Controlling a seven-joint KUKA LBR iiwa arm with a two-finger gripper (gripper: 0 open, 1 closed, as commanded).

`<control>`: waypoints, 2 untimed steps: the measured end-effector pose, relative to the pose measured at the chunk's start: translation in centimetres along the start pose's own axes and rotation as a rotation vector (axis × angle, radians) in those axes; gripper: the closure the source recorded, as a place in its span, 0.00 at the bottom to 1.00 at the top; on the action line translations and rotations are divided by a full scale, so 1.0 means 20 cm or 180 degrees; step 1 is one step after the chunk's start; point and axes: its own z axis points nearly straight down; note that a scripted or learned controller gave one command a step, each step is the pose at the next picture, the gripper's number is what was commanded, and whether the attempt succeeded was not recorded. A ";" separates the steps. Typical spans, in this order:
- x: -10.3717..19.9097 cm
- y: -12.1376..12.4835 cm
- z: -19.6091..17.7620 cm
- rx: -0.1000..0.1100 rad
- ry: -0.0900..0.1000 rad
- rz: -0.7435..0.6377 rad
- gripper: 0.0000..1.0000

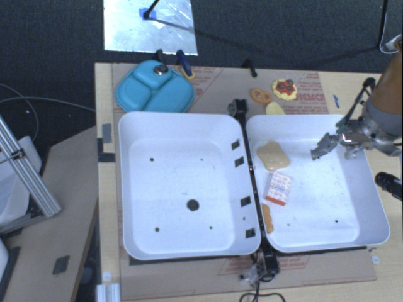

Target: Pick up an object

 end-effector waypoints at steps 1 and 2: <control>-0.18 -0.22 -0.16 0.0002 0.0001 0.0002 0.00; -0.18 -0.45 0.52 0.0011 0.0006 0.0009 0.00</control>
